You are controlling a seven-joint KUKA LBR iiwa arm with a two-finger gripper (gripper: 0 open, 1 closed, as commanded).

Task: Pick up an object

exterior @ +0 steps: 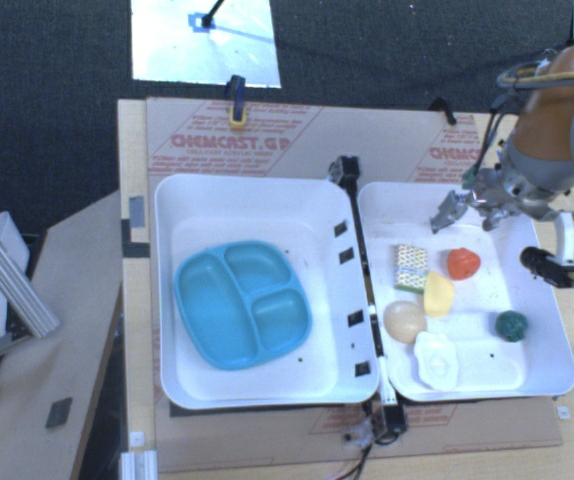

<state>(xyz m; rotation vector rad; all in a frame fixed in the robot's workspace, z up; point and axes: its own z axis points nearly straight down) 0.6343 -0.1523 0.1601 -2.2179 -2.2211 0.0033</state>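
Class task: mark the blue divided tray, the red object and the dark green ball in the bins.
blue divided tray (pixel 242 303), camera view, on the ridge between its compartments
red object (pixel 463 263), camera view, on its top middle
dark green ball (pixel 511 325), camera view, on its centre

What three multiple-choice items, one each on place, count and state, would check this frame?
1. The blue divided tray lies in:
A. the left bin
B. the right bin
C. neither bin

2. Loose objects in the right bin:
A. two
B. four
C. six

3. The gripper is:
A. shut on the red object
B. open, holding nothing
C. resting on the tray

Answers: 1 A, it fills the left bin. 2 C, six separate items. 3 B, its fingers are spread above the red object, nothing between them.
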